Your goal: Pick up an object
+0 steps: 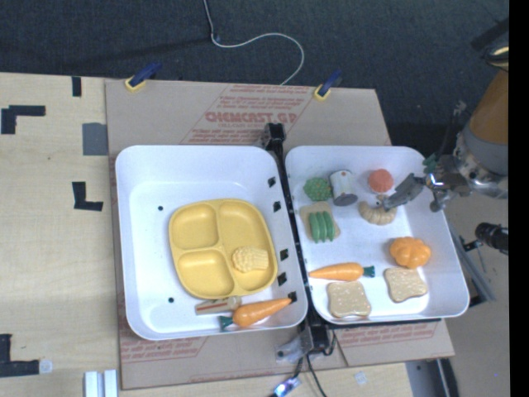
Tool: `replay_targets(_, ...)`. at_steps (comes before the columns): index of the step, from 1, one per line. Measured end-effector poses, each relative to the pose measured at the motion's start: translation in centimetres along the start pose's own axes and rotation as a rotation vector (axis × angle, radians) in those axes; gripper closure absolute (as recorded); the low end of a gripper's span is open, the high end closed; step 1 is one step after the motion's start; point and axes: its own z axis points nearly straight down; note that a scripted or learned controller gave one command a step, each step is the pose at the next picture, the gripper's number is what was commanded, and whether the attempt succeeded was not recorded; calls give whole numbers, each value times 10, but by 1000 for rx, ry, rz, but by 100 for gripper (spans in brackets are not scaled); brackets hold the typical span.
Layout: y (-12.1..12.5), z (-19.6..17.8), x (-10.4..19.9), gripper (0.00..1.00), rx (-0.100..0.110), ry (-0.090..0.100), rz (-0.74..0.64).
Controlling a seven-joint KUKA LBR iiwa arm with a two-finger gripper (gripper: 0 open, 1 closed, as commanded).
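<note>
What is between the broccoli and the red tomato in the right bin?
In the camera view, a small grey-and-white can sits between the broccoli and the red tomato.

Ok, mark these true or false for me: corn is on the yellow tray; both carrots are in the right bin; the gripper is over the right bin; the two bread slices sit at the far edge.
1. Corn lies on the yellow tray: true.
2. Both carrots are in the right bin: false. One carrot is there; the other carrot lies in the left bin.
3. The gripper is over the right bin: true.
4. The bread slices sit at the far edge: false. They lie along the near edge.
</note>
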Motion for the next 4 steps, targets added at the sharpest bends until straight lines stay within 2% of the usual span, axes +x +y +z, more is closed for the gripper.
replay_targets(1, 3, -8, 1, 0, -13, -3, -4)
replay_targets(2, -4, 54, -1, 0, -8, -2, -4)
replay_targets(4, -7, 137, -7, 0, -14, -4, -5)
